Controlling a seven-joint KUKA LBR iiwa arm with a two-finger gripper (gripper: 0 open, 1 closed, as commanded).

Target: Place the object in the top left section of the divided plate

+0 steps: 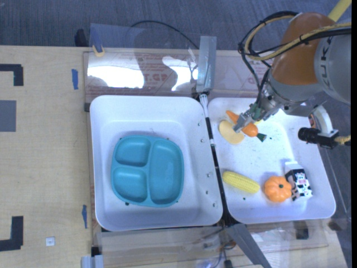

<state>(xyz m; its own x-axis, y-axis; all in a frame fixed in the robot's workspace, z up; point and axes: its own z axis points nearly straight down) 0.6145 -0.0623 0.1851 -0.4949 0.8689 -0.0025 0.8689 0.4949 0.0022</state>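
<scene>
Starting at your far left, the left bin (100, 166) is sitting on the wooden bench (39, 166), and the blue divided plate (148, 171) is lying in the middle of that bin, with two smaller sections on its left side and one long section on its right. All three sections are showing bare blue. Moving right of the plate, across the seam where the bins are meeting, you are looking at the right bin (279, 205). Just past the seam, level with the plate's lower half, a yellow corn cob (241, 182) is lying on the bin floor. Farther right of the plate, an orange pumpkin (277, 188) is sitting beside a small black-and-white cow-patterned carton (298, 183), the two nearly touching. Up above the plate's top edge level and to its right, the gripper (245, 123) is reaching down from the grey arm (312, 54) over a pale yellow piece (230, 132) and an orange carrot-like object (248, 128) with a green end. The fingers are looking narrowed around the orange object, though at this slant you cannot tell for certain whether they are gripping it or only resting against it.
</scene>
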